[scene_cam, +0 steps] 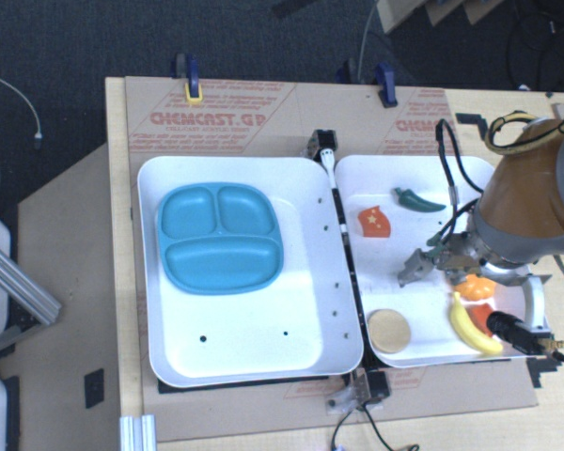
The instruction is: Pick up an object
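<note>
Here my gripper [415, 269] hovers low in the right bin [357, 252]; jaw spread I cannot tell. The nearest object, an orange piece [477, 287], lies just beside; I should centre before closing.

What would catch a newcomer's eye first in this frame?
Probably the blue divided plate, alone in the left bin. Next, the grey arm reaching in from the right, its gripper low over the right bin, among a red strawberry, a green pepper and a yellow banana.
</note>
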Tool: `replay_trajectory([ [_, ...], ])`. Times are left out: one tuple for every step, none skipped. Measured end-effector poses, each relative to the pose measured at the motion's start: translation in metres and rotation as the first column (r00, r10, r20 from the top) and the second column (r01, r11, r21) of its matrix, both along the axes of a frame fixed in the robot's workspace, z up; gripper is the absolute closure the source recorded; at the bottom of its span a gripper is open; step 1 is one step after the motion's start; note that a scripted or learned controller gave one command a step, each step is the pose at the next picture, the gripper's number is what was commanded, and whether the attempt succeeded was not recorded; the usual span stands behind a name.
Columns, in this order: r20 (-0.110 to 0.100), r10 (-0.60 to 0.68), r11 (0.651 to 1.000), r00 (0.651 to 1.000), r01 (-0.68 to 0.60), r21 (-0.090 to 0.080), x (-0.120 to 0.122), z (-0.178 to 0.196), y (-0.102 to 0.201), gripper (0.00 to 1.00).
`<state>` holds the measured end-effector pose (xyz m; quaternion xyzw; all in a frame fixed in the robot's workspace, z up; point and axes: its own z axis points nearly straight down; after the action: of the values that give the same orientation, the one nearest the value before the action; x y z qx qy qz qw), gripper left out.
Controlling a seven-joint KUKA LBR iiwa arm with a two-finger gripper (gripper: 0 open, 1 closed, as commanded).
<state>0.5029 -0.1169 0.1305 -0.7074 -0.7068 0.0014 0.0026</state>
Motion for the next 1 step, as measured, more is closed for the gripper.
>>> replay_trajectory([
  [0.006, -0.001, 1.000, 1.000, 0.001, -0.002, 0.0012, 0.0128, -0.0002, 1.00],
])
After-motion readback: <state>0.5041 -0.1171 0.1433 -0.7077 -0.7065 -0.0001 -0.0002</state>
